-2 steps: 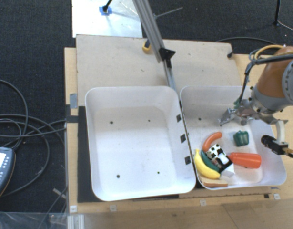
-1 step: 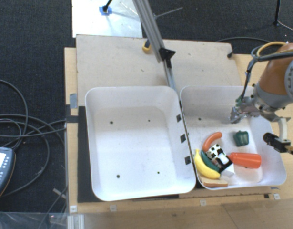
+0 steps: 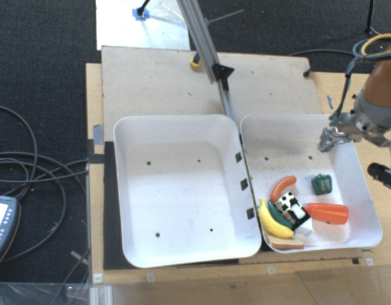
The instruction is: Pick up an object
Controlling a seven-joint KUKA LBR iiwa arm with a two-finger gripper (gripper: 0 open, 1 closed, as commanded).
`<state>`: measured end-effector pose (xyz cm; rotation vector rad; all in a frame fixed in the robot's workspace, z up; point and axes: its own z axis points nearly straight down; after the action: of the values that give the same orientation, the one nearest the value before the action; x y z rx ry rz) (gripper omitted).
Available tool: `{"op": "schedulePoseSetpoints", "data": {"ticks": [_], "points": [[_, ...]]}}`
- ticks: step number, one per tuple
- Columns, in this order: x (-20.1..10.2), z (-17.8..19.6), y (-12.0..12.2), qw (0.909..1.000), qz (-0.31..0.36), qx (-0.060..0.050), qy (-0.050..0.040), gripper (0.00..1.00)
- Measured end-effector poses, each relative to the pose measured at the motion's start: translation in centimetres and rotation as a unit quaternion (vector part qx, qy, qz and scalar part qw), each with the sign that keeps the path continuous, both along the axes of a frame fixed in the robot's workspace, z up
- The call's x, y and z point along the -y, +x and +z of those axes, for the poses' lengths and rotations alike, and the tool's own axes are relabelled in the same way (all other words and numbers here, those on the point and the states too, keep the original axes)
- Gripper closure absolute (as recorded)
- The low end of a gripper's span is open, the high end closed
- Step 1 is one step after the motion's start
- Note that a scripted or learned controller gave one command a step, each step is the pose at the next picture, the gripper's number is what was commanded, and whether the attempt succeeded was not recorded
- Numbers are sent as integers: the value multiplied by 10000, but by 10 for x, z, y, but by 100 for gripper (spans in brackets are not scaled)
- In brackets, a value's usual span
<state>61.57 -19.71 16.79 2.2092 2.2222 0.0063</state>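
The gripper [image 3: 327, 140] hung over the upper right part of the right bin [image 3: 271, 135], and whether it was apart or together could not be told. Well below it, near the bin's lower edge, lay an orange carrot [image 3: 327, 213], a small green pepper [image 3: 321, 183], a yellow banana [image 3: 271, 220] and a reddish sausage [image 3: 283, 185] around a black-and-white toy [image 3: 289, 206].

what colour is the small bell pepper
Dark green bell pepper, seen in the camera view.

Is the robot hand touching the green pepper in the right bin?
Apart. In the camera view the hand is above the bin's far right part, and bare white floor lies between it and the green pepper.
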Motion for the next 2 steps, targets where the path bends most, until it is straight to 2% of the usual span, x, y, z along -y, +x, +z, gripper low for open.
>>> {"op": "schedulePoseSetpoints", "data": {"ticks": [1, 2], "points": [[0, 37, 2, 10000, 1, -11, 4, 100], [-50, 42, -4, 10000, 19, -35, 23, 100]]}}
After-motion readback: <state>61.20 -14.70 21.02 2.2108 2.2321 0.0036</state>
